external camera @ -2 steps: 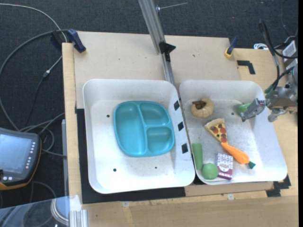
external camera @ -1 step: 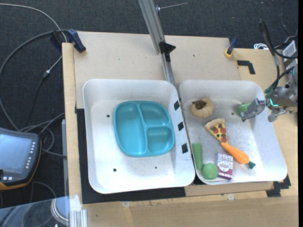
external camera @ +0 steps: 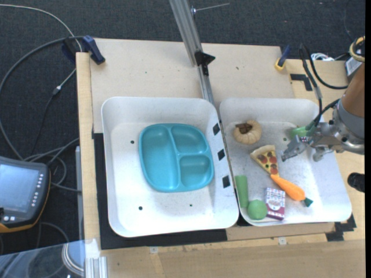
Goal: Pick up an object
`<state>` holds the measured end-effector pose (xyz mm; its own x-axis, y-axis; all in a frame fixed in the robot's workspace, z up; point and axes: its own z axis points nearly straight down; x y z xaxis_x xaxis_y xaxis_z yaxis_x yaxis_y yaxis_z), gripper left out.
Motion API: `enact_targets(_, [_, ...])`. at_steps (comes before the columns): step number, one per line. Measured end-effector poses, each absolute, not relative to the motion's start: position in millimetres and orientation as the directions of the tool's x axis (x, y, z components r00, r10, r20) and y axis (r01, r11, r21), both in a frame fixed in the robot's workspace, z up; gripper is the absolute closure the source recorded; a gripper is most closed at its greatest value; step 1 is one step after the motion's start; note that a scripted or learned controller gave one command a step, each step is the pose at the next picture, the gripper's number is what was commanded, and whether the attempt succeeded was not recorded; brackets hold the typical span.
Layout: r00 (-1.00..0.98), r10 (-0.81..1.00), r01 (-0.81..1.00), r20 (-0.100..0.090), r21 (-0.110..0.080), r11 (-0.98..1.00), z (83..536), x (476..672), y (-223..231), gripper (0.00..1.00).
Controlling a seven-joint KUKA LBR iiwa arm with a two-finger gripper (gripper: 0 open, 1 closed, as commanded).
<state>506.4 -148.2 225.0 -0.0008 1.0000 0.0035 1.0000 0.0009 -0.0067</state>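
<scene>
The right bin [external camera: 272,106] holds several toy foods: a brown bun [external camera: 247,131], a pizza slice [external camera: 266,158], an orange carrot [external camera: 288,187], a green stick [external camera: 242,186], a green ball [external camera: 257,209] and a small red and white box [external camera: 275,203]. My gripper [external camera: 303,153] hovers over the right side of this bin, just right of the pizza slice and above the carrot. Its fingers are spread apart and open, with only bare bin floor between them. A green patch marks the gripper body near the left finger.
The left bin [external camera: 116,172] carries a teal divided plate [external camera: 175,156]. A slanted metal pole [external camera: 188,30] rises from the seam between the bins. Clamps sit at the bench's back corners, and cables and a pendant lie on the floor at left.
</scene>
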Motion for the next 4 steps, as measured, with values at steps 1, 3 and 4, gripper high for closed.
enact_targets(1, [0.0,1.0,1.0,0.004,-0.008,0.0,164,499.8,-145,0.0])
enact_targets(3, [0.0,1.0,1.0,0.001,0.002,0.0,117,497.5,-139,1.0])
enact_targets(4, [-0.001,1.0,1.0,-0.002,0.008,0.001,181,500.7,-139,1.0])
